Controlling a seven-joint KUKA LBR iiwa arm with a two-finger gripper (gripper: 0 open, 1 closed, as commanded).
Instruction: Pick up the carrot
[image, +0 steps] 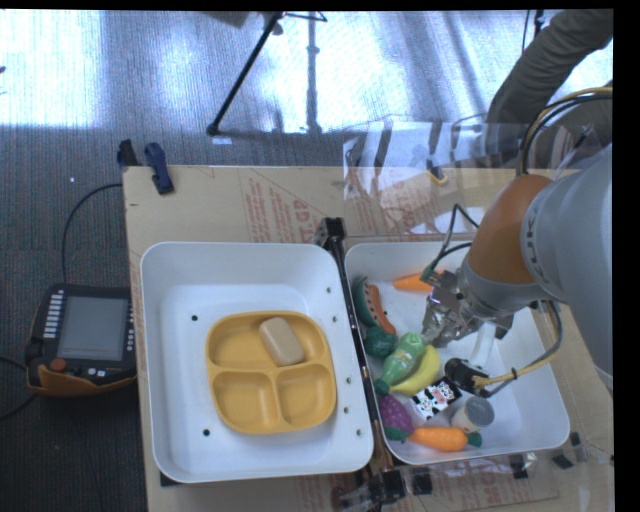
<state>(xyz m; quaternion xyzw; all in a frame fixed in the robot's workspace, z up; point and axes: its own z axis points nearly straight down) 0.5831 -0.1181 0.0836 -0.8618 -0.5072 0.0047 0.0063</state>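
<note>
My gripper (438, 328) is hanging over the middle of the right bin (548, 425), just above the green bottle (403, 352) and the banana (422, 373). I am not able to tell from this angle how far it is open, and I am seeing nothing held in it. The carrot (440, 438) is lying flat at the near edge of the same bin, orange body w/ green leaves end pointing to the right, the purple grapes (394, 412) just beside its thick end and a small grey can (479, 411) near the leaves. Another orange piece (410, 283) is lying at the far side, approx. carrot colour too, but it is partly hidden so I am not sure what it is. I am judging the carrot as a plastic toy: light, stiff, smooth and prob. a bit slippery, not fragile. It is tapering, so a hold near the tip is risking a slide out. I am thinking the best hold is across the thick middle of the body, jaws closing from the two long sides, w/ care for the bin wall very near
</note>
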